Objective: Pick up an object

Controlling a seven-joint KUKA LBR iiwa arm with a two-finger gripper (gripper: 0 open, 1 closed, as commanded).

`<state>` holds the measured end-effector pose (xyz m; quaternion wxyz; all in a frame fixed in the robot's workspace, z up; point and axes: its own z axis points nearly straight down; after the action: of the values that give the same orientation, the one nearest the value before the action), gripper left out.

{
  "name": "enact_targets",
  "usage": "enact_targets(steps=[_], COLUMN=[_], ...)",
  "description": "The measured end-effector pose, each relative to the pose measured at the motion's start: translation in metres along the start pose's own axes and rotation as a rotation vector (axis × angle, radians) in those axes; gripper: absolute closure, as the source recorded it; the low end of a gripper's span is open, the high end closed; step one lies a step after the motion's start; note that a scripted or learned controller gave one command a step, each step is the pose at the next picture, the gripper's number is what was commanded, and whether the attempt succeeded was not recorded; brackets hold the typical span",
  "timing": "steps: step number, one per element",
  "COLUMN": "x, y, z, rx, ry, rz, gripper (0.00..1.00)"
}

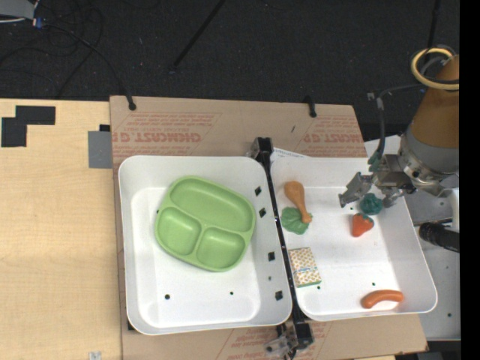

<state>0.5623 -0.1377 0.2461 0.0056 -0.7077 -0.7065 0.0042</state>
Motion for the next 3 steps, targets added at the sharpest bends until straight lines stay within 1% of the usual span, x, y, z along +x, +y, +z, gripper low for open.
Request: enact_targets(steps=[1,2,3], x=[0.000,-0.008,-0.004], y=[0.002,0.000,-0.001], z=[-0.007,0.054,0.098], rx=[-0.013,-0.006,-0.006], ry=[-0.002,0.000,0.000], rz=[-0.002,-0.001,-0.001], gripper=[0.00,0.00,0.00])
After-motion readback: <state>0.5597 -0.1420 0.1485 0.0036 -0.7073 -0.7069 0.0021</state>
